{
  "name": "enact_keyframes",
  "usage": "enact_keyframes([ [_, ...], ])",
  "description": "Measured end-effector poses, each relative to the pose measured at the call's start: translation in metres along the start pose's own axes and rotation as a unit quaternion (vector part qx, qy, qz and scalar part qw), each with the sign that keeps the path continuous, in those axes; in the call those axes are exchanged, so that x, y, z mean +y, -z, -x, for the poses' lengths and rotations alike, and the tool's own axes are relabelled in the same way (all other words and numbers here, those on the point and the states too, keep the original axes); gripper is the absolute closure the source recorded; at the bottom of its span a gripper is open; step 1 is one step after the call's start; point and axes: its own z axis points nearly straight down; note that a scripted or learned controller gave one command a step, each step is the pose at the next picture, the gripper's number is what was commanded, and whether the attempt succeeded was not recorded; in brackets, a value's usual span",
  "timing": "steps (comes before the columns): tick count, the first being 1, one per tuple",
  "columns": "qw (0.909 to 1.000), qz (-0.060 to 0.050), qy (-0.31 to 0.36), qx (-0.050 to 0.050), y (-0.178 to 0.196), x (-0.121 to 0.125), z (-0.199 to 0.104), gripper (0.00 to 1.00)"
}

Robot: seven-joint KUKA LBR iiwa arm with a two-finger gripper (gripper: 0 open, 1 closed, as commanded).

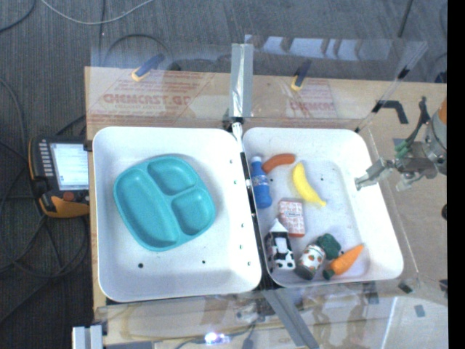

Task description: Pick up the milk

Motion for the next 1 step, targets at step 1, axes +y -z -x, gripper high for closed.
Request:
enact_keyframes([
  [1, 1.0, -0.001, 0.006, 0.001, -0.0873, -0.0406, -0.0573, 0.0],
])
